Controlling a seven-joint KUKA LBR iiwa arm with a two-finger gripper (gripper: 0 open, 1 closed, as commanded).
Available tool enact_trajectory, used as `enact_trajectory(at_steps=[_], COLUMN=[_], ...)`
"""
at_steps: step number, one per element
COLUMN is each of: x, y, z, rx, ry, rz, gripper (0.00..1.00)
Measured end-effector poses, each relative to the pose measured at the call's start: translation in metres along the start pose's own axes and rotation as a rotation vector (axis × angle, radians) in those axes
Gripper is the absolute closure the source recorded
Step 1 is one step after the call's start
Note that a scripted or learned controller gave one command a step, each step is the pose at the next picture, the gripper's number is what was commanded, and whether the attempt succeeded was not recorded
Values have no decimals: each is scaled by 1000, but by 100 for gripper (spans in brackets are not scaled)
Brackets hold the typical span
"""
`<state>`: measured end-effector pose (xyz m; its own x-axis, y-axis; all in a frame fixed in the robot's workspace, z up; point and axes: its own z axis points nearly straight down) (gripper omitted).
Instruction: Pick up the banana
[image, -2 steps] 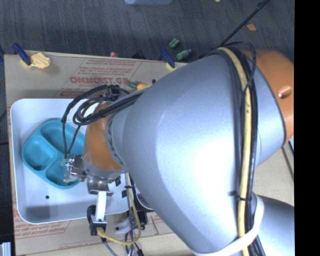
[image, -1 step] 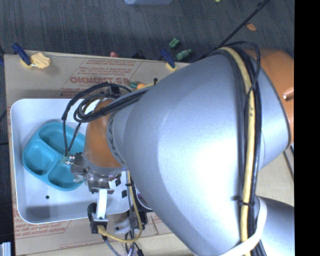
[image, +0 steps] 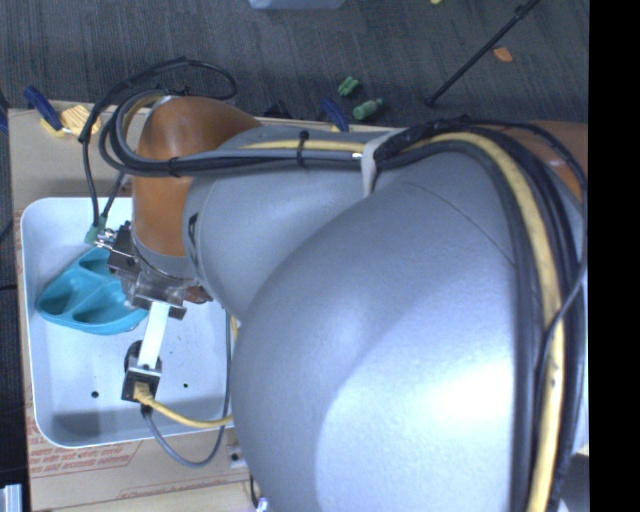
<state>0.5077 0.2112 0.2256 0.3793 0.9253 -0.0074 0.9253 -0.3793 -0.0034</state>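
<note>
My grey arm (image: 400, 300) reaches in from the right and covers most of the bench. Its orange band (image: 175, 170) hangs over the left white bin (image: 70, 425). Below the band, the gripper (image: 128, 278) points down into that bin, and the wrist hides most of it. It sits right at the edge of a teal bowl-shaped object (image: 82, 297) that lies on the bin's left side. Whether they touch cannot be made out.
A white bracket with a black plug (image: 142, 378) and a yellow cable (image: 185, 420) hangs off the wrist over the bin floor. Black cables (image: 110, 140) loop above the band. Small green and blue items (image: 358, 97) lie on the dark floor beyond the bench.
</note>
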Motion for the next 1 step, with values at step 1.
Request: enact_trajectory(at_steps=[1], x=[2], y=[-2], z=[0], rx=[2], ry=[3], rz=[-5], gripper=[0])
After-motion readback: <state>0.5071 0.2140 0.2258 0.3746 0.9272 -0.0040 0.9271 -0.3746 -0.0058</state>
